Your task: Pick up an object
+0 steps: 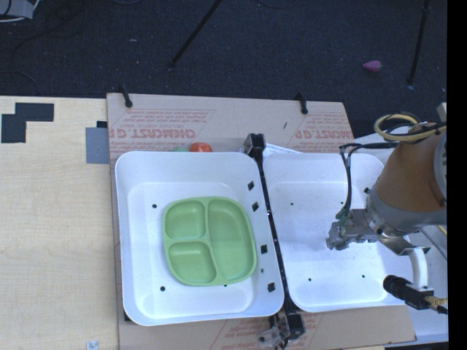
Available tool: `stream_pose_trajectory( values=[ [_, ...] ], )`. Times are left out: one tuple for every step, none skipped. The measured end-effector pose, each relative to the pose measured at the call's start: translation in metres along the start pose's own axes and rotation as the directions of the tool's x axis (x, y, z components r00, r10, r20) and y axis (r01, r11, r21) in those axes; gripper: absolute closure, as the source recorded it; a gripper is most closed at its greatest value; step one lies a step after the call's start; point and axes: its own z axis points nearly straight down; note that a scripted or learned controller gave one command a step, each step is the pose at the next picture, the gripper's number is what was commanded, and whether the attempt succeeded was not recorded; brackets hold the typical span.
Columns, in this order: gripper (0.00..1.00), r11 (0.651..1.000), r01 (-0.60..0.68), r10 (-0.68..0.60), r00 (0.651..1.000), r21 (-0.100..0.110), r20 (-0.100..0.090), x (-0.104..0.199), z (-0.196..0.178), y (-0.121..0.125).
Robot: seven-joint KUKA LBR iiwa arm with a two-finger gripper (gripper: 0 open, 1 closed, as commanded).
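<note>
A light green plate [209, 240] with three compartments lies flat in the middle of the left white bin [139, 195]. My gripper [341, 237] hangs over the right white bin [306, 275], near its right side, well apart from the plate. The orange band [411, 173] of the arm rises just to its right. A small red and green object [195, 149] sits behind the back rim of the left bin, on the cardboard.
A black divider strip [267, 224] runs between the two bins. Brown cardboard [219, 126] lies under and behind the bins. A pale wooden bench top [51, 232] spreads to the left. Black cables [350, 166] loop by the arm.
</note>
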Motion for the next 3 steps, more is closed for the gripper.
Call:
stream_pose_trajectory(
  values=[
    [1.0, 1.0, 0.0, 0.0, 1.0, -0.002, 0.001, -0.005, -0.062, 0.005],
    [1.0, 1.0, -0.001, 0.001, 1.0, 0.001, 0.0, -0.007, -0.104, 0.006],
    [1.0, 1.0, 0.004, -0.004, 1.0, 0.007, -0.003, 0.052, -0.091, 0.023]
  ],
)
